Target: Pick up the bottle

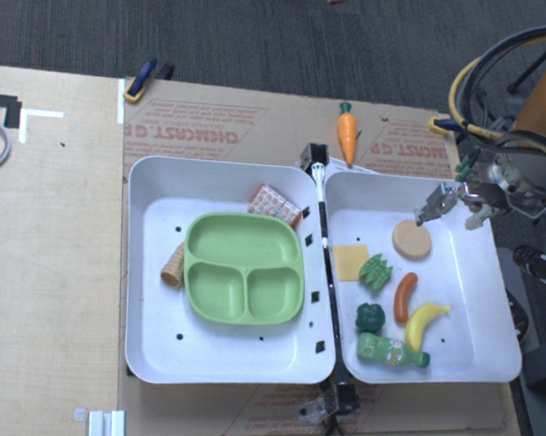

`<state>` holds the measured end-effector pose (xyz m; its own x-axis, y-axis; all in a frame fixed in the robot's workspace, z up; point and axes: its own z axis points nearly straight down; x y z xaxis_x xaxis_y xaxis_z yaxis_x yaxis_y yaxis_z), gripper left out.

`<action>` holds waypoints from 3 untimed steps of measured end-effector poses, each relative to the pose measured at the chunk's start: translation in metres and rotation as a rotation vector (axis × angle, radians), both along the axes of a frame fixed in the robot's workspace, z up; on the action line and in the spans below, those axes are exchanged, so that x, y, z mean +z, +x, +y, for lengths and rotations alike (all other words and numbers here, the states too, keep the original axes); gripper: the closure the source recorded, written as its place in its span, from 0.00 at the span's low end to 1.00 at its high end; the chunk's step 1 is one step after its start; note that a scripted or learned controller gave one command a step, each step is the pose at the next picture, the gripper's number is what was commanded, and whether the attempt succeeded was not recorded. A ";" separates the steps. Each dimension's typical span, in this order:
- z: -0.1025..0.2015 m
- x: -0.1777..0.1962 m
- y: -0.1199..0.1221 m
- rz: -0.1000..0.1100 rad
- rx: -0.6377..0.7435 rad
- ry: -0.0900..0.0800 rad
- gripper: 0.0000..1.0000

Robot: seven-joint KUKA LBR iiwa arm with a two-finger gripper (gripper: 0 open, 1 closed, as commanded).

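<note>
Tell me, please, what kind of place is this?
Probably a robot lab bench for pick-and-place tests: two white bins of toy food, a grey arm with its pincer above the right bin, and cardboard under them.

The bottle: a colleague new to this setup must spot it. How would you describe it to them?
Look in the right-hand white bin, along its near edge. The bottle lies on its side there, just below the broccoli and beside the banana. It alone is a green cylinder with a printed label.

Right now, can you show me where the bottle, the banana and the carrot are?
bottle [391, 351], camera view, middle of its green body.
banana [424, 323], camera view, middle of its yellow curve.
carrot [346, 133], camera view, its orange body, outside the bins.
</note>
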<state>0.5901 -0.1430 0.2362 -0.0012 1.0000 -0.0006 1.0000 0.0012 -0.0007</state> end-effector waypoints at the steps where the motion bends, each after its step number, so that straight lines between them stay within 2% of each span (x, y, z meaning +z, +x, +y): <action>1: 0.000 0.009 0.000 0.000 0.002 -0.001 1.00; 2: 0.056 -0.042 -0.066 0.001 -0.102 0.000 1.00; 3: 0.142 -0.044 -0.102 0.002 -0.179 0.000 1.00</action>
